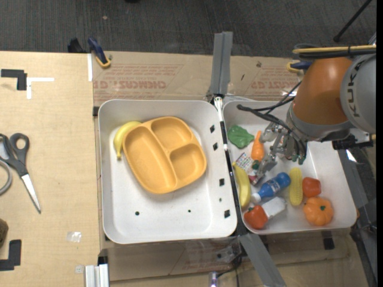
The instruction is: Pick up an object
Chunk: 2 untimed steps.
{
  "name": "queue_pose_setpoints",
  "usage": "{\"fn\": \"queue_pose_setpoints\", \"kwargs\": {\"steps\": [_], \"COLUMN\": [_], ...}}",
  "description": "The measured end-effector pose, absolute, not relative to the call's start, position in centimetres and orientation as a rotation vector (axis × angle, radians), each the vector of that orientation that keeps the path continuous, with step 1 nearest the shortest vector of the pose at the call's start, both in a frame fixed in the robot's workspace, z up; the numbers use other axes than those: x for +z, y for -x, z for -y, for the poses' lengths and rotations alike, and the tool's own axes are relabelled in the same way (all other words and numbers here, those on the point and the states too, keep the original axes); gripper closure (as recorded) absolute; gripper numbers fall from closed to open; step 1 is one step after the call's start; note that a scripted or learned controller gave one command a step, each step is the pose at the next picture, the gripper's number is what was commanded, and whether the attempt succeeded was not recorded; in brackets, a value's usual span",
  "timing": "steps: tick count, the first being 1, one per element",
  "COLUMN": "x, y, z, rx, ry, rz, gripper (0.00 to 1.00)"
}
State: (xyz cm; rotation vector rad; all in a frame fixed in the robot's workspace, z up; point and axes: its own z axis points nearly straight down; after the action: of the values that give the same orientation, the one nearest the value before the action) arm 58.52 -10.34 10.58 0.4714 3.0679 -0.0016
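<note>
Objects for picking lay crowded in the right bin (pixel 335 220): a green leafy piece (pixel 240 136) near its upper left corner, an orange carrot-shaped toy (pixel 257 148) just beside it, a yellow banana (pixel 242 185) along the left wall, a blue and white bottle (pixel 272 187) in the middle, a yellow corn cob (pixel 295 187) next to the bottle, a red pepper-like piece (pixel 310 188), an orange pumpkin (pixel 318 211) toward the lower right, and a red tomato-like piece (pixel 255 217) at the lower left. The claw (pixel 281 147) hung low over the upper middle of that bin, just right of the carrot-shaped toy and above the bottle; whether it was parted or closed could not be told from the cluttered metal parts, and nothing was seen gripped. The arm (pixel 326 91), with its orange band, reached in from the right. The left bin (pixel 161 220) held an orange divided plate (pixel 164 154) with a second yellow banana (pixel 122 136) touching its upper left rim. Scissors (pixel 21 163) lay on the desk (pixel 48 118) well to the left of both bins.
</note>
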Motion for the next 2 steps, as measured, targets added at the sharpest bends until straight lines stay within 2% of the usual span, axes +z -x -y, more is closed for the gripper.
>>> {"fn": "queue_pose_setpoints", "kwargs": {"steps": [1, 2], "x": [9.2, 9.2], "y": [-49.5, -52.2], "z": [12.1, 9.5], "rx": [-0.001, -0.003], "ry": [-0.686, -0.868], "rz": [-3.065, -3.015], "gripper": [0.00, 0.00]}}
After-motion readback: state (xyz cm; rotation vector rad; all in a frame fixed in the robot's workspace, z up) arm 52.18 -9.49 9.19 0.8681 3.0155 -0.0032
